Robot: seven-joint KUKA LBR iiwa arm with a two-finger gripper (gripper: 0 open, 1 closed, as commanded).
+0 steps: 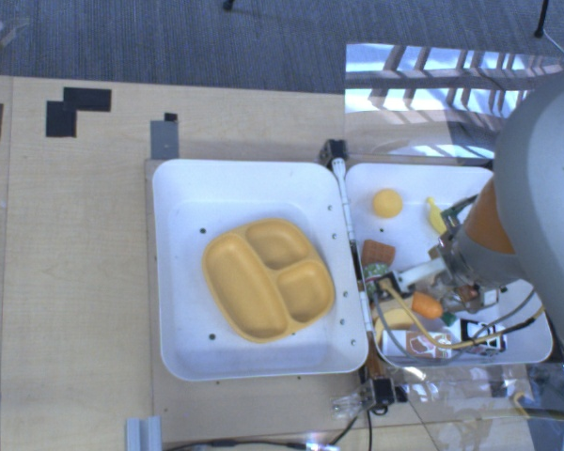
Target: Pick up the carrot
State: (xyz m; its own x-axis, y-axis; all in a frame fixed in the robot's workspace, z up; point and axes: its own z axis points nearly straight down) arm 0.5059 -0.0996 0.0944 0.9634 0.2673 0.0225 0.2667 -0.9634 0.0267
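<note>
The carrot is a small orange piece low in the right bin, near its front. My gripper hangs right over it, reaching in from the right, with the grey arm and its orange band above. The carrot's right end disappears under the gripper's body, so whether it is held is unclear.
The right bin also holds a yellow ball, a brown block, a yellow-green piece and a pale yellow item next to the carrot. In the left bin lies a yellow divided plate.
</note>
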